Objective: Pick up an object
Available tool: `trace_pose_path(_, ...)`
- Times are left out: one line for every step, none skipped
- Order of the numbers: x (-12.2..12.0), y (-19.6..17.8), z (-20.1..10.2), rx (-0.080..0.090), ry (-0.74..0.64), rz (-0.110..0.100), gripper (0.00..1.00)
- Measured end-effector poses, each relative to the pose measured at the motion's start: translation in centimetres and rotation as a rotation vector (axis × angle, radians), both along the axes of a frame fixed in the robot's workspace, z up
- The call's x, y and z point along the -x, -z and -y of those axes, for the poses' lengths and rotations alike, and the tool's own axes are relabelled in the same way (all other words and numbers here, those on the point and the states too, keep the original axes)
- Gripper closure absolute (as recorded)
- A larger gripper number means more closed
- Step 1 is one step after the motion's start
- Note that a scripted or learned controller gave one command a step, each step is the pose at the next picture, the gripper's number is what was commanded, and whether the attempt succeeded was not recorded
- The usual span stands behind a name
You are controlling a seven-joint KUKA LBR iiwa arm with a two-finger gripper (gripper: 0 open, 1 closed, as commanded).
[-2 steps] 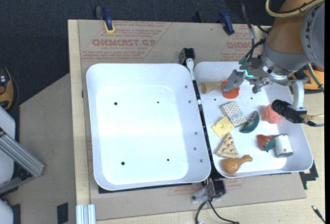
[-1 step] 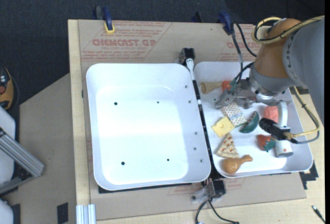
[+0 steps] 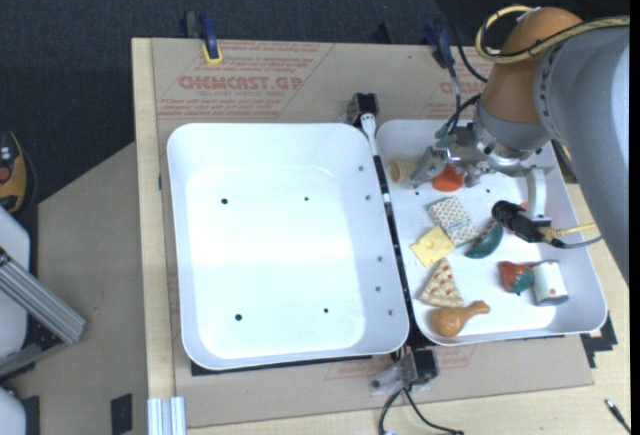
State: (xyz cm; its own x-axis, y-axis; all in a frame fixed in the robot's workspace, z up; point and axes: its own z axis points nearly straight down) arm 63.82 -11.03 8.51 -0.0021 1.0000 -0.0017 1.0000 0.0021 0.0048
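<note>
claw point(image 3: 440, 163) above orange lump point(image 3: 449, 180), triangular pizza slice point(image 3: 440, 285)

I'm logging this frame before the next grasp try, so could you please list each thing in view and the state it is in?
End effector: low in the right bin, over the orange piece.
Orange piece: lying in the bin, partly covered.
Patterned block: lying flat.
Cheese: lying flat.
Pizza slice: lying flat.
Drumstick: on its side by the near rim.
Can: on its side.
Right bin: holding the toys.
Left bin: white.
</note>
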Motion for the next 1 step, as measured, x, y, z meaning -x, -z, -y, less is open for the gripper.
trace_pose_path(0.07,-1.1,0.04,0.001,0.0,0.0,1.0)
